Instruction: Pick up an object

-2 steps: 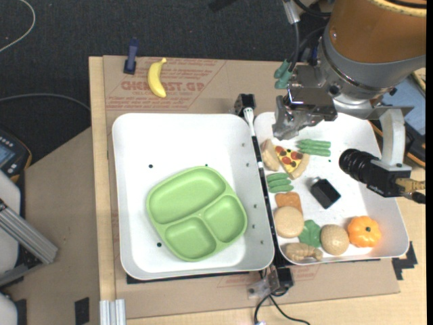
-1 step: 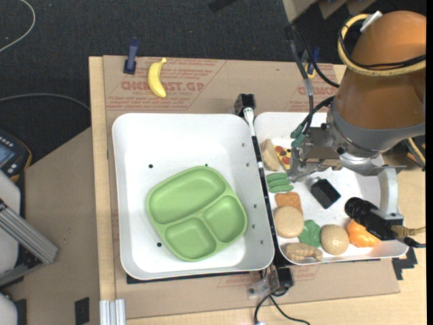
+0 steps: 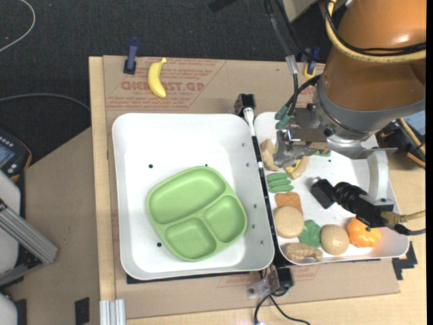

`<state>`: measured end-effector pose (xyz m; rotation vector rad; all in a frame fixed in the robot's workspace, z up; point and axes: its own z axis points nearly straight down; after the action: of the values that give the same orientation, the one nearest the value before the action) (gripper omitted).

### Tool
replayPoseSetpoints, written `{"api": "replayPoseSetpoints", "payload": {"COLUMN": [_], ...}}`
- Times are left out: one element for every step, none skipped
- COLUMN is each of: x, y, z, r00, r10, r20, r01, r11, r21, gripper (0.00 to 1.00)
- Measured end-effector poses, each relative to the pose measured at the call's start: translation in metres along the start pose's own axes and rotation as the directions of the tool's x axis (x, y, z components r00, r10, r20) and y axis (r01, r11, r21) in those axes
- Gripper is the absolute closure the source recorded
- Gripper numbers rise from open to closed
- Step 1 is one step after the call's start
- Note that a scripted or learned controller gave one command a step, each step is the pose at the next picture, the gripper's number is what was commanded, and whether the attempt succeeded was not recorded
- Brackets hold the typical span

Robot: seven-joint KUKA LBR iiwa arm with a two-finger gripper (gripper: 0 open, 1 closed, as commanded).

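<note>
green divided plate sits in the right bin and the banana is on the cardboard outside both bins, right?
Not quite: the camera view shows the green divided plate in the left bin, not the right. The banana does lie on the cardboard outside both bins.

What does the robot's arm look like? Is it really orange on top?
Yes! The arm has a big, rounded, shiny orange band, with smooth grey casing beneath it. Black and yellow cables loop over the top, and thin green and dark wires run down the side toward the gripper, which is a small silvery metal piece.
</note>
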<state>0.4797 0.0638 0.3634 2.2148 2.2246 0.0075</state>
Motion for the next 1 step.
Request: {"api": "replayPoseSetpoints", "payload": {"x": [-0.0426], "y": [0.0005], "z": [-0.0728], "r00": [1.000], "r10": [0.009], "r20": [0.002], "r01": [-0.009], "r11": [1.000], "r21": [-0.006], "gripper": [1.00]}}
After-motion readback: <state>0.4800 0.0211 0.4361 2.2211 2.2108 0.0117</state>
